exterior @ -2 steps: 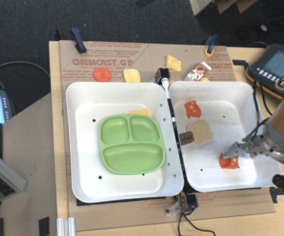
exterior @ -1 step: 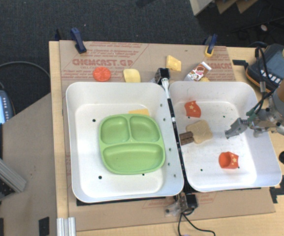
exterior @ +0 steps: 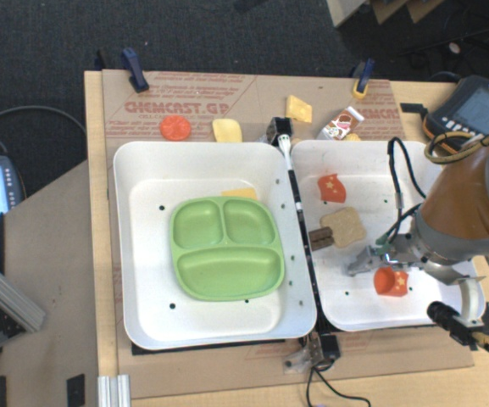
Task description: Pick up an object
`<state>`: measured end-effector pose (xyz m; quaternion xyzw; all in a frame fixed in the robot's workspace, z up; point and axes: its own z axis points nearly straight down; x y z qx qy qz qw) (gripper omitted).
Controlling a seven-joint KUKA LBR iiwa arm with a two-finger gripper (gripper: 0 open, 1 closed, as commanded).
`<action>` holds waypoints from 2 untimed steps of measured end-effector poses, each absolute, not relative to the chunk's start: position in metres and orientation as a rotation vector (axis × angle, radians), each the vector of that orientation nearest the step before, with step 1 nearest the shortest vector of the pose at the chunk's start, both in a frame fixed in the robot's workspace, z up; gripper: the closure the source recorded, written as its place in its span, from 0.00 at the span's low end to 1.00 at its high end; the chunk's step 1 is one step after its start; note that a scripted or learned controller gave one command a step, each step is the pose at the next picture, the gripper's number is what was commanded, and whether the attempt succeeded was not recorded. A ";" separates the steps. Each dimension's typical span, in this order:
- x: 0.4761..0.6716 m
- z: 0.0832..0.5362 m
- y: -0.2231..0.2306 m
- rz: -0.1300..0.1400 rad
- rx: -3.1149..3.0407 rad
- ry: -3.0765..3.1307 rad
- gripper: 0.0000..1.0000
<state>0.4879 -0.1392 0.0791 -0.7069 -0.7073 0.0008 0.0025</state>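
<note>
Camera view: hovered low in the right white plastic bin (exterior: 346, 312), close above the small orange-red plastic cup (exterior: 390, 282).

Hand (exterior: 378, 259) hung just beside the cup's upper edge, metal tips spread toward a tan square block (exterior: 343, 225); could not tell whether open or closed, nothing seen gripped. Best centred over the cup before closing, kept apart from the red chunk (exterior: 331, 188) and the bin wall. Green divided plastic plate (exterior: 225, 248) lay in the left bin (exterior: 134, 253).

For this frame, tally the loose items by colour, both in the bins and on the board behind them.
Red or orange: 3 (round piece, piece in right bin, piece by the end effector)
Yellow: 3 ()
Green: 1 (divided plate)
Tan: 1 (block)
Red-and-white: 1 (packet)
Total: 9
</note>
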 end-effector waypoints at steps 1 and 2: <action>0.490 0.095 -0.141 -0.001 -2.225 -2.223 1.00; 0.489 0.094 -0.141 -0.001 -2.224 -2.222 0.00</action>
